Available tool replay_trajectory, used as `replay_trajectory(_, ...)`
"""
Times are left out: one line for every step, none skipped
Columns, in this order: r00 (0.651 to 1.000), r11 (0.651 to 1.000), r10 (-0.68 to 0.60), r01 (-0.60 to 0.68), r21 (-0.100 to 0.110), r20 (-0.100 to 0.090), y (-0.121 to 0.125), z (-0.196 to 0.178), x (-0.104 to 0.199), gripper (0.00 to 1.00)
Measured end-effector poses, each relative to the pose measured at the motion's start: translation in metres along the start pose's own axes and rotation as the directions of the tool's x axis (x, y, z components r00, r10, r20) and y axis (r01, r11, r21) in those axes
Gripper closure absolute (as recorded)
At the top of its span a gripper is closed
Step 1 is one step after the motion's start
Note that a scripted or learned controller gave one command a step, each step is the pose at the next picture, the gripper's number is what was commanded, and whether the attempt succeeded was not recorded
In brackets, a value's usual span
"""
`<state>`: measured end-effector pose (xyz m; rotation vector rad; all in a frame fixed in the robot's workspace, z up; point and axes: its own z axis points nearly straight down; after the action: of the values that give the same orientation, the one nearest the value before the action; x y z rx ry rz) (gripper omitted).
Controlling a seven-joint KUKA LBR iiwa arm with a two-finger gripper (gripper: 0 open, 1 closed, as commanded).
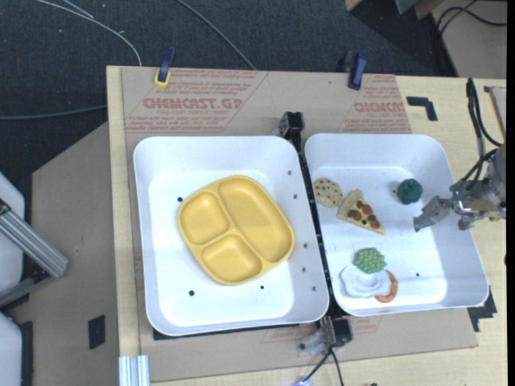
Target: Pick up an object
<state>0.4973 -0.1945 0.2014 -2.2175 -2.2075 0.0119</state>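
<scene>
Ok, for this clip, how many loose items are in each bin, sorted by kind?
Left bin, trays: 1, the yellow three-compartment plastic tray.
Right bin, toy foods: 5, the round tan cookie, the pizza slice with red dots, the dark green ball-shaped toy, the light green bumpy toy and the white piece with an orange curve.
Total: 6.

One camera looks down at a slant from above the bench [241, 95], far enough to take in both bins [153, 240] whole; it probably stands toward the near edge.
</scene>
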Motion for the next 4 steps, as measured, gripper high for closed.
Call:
replay_trajectory(1.0,1.0,-0.005,0.005,-0.014,0.004,0.003,-0.007,0.001,0.0)
replay_trajectory(1.0,1.0,-0.004,0.004,-0.009,0.001,0.004,0.055,-0.001,0.0)
replay_trajectory(1.0,1.0,-0.004,0.004,-0.008,0.001,0.007,0.119,-0.001,0.0)
replay_trajectory(1.0,1.0,-0.004,0.004,-0.012,0.001,0.007,0.117,-0.001,0.0)
